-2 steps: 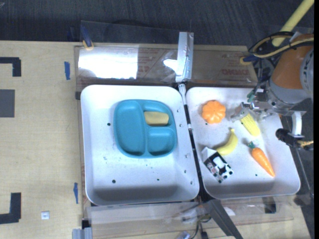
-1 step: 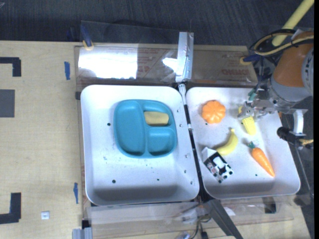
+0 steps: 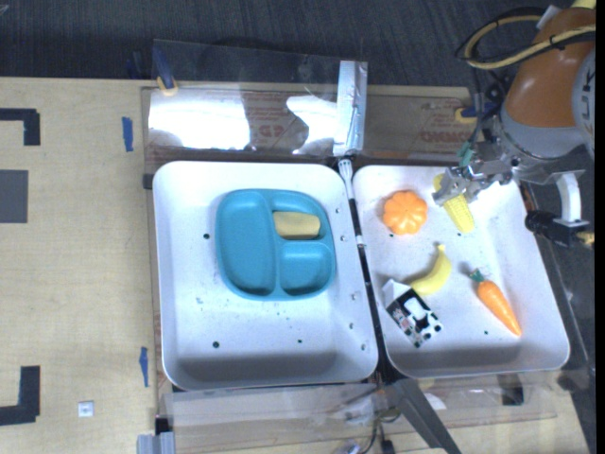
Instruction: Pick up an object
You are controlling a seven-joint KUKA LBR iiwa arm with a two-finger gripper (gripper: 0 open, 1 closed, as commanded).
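My gripper (image 3: pixel 470 174) hangs over the far part of the right bin (image 3: pixel 544 253), on the grey arm with its orange band. A yellow corn cob (image 3: pixel 458 207) lies tilted right at the gripper's tip, touching or just under it; I cannot tell whether it is held. Also in the right bin are an orange pumpkin (image 3: pixel 405 212), a banana (image 3: pixel 434 271), a carrot (image 3: pixel 497 306) and a black-and-white toy (image 3: pixel 414 316).
The left bin (image 3: pixel 189 329) holds a blue divided plate (image 3: pixel 255 253) with a yellow piece (image 3: pixel 297 225) in its upper right compartment. A shiny plastic sheet (image 3: pixel 246 121) lies behind the bins. Cables (image 3: pixel 501 36) loop above the arm.
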